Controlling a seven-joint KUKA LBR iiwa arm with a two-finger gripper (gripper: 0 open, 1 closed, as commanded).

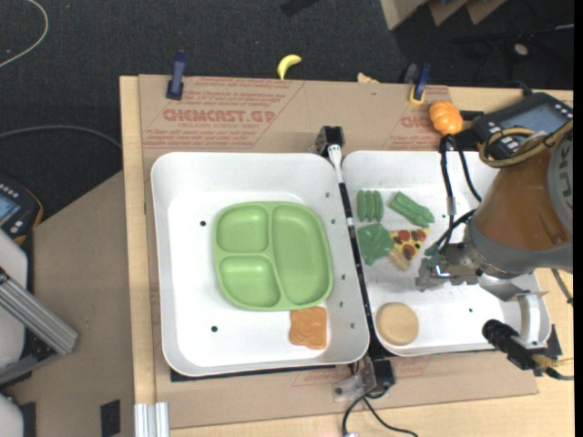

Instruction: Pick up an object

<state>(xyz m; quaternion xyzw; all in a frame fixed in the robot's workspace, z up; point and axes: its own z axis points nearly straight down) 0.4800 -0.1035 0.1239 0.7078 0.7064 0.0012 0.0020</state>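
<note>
The right bin (pixel 455 335) holds a pizza slice (pixel 407 245), a round beige bun (pixel 397 323) and three green toy vegetables (pixel 369 205) (pixel 412 208) (pixel 373 242). My gripper (pixel 434 269) hangs low over the right bin, just right of the pizza slice and above the bun. The grey and orange arm (pixel 519 217) covers the bin's right part. In the left bin (pixel 182 244) lie a green divided plate (pixel 272 254) and an orange-brown food piece (pixel 309 328) at its lower right.
A black divider strip (pixel 351 244) runs between the two bins. Beyond the bins on the cardboard bench sit a small orange fruit (pixel 444 116), a yellow banana (pixel 289 64) and two blue clamps (pixel 176 76) (pixel 419 81). Cables (pixel 451 189) trail over the right bin.
</note>
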